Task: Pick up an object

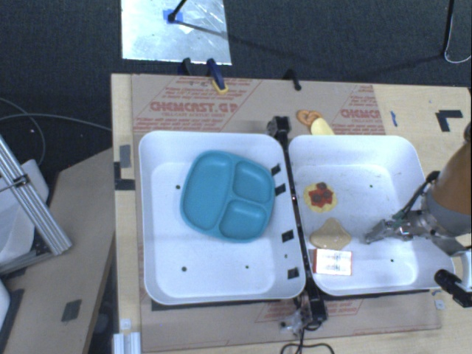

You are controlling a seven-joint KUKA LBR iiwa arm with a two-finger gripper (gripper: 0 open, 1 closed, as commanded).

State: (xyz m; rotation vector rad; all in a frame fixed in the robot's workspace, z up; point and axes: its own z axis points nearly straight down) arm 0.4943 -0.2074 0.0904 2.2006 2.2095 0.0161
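The right bin (pixel 398 150) holds three small things near its left side: a flat yellow piece with red spots (pixel 320 196), a tan lumpy piece (pixel 330 235) and a white printed packet (pixel 333 262). My gripper (pixel 377 232) reaches in from the right and sits low over the bin's bare floor. It is a short way right of the tan piece and apart from it. Its fingers stand open with nothing between them. The grey arm (pixel 451 198) rises at the right edge.
The left bin (pixel 158 198) holds a blue divided plate (pixel 227 195). Black clips line the ridge between the bins (pixel 293 212). Behind the right bin, a yellow toy (pixel 321 127) and an orange one (pixel 307 116) lie on the cardboard.
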